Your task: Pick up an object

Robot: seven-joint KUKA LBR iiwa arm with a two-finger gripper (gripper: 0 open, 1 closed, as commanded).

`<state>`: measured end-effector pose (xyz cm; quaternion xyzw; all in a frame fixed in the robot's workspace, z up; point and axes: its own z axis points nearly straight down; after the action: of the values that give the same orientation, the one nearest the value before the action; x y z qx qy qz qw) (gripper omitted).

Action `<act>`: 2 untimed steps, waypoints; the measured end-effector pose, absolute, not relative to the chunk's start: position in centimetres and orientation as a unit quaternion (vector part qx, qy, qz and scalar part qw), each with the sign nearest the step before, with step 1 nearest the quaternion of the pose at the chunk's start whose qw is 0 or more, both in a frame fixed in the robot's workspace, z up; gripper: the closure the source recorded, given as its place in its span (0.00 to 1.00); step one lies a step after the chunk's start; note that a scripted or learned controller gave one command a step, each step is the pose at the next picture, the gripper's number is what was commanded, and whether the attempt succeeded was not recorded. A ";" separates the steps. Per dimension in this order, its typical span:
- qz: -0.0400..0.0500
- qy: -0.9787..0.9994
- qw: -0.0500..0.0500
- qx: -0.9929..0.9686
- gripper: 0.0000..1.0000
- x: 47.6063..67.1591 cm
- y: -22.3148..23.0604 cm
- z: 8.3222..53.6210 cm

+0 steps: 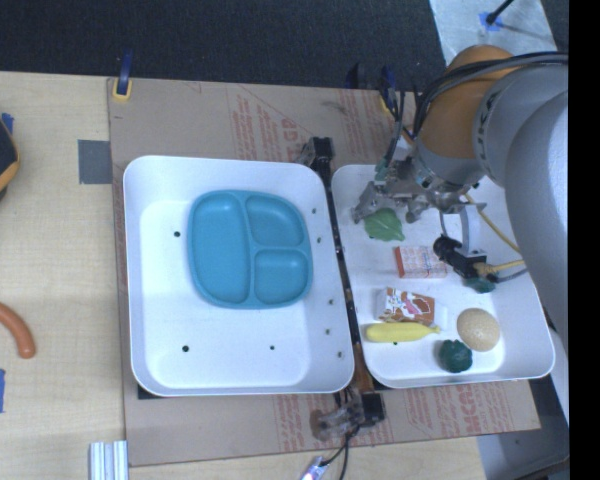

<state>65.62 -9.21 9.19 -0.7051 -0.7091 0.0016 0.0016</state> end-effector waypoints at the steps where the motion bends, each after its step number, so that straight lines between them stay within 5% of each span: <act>1: 0.001 -0.708 0.000 -0.706 0.00 65.6 -11.2 9.2; 2: 0.001 -0.709 0.002 -0.705 0.00 65.6 -9.4 9.2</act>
<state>65.62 -9.43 9.19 -0.7052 -0.7090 0.0014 0.0017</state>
